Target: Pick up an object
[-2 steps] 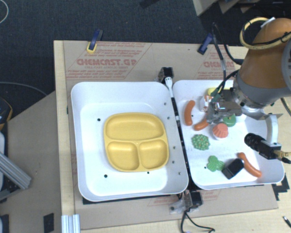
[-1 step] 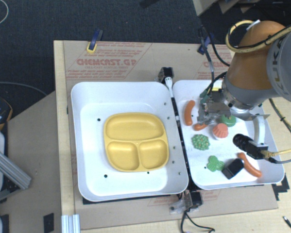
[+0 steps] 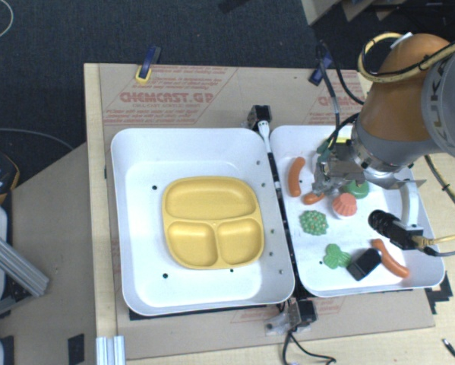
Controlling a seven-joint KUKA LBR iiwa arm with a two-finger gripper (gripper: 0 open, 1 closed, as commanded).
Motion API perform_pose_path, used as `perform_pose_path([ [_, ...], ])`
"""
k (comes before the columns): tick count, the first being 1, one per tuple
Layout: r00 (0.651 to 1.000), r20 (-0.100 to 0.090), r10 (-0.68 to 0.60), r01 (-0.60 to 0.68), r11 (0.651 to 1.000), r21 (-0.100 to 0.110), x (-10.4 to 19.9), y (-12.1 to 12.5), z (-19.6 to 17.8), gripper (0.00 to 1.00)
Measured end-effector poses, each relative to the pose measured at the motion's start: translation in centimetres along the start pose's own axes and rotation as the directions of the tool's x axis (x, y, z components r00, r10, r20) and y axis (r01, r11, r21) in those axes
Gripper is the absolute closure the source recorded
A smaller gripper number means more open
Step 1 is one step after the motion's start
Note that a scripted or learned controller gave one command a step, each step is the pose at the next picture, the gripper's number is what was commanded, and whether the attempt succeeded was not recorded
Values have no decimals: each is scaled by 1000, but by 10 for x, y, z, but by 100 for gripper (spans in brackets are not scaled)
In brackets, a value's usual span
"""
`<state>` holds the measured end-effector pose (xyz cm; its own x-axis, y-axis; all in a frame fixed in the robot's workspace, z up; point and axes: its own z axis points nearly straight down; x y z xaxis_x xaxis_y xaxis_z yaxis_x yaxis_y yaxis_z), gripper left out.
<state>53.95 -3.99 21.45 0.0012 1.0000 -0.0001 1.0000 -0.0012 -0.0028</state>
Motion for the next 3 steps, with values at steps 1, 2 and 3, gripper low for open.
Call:
perform_pose_path([
  [1,1000,0,-3,3,1000,-5,8,6,-8,100],
  [2,1000,0,0,0,1000,0,2,3,-1,100],
  [3,1000,0,0,0,1000,0,-1,-2,0,100],
])
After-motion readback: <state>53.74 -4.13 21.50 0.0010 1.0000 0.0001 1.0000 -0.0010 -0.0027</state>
